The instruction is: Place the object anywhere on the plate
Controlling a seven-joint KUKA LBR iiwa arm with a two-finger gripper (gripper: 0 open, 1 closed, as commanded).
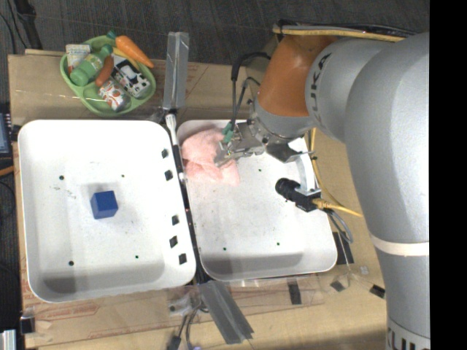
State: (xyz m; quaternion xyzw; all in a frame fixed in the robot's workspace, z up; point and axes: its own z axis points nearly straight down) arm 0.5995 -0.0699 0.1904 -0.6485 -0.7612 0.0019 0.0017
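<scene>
A pink plate (202, 160) lies in the back left corner of the right bin (270, 257). My gripper (232, 149) hangs low over the plate's right edge, under the orange band of the arm. I see no object on the bare part of the plate. A blue cube (104, 203) rests on the floor of the left bin (95, 275), left of its middle and far from the gripper.
A green bowl (82, 93) of toy food stands on the bench behind the left bin. A black fitting (292, 192) with a yellow cable hangs over the right bin's right side. The arm's grey body covers the bench's right part.
</scene>
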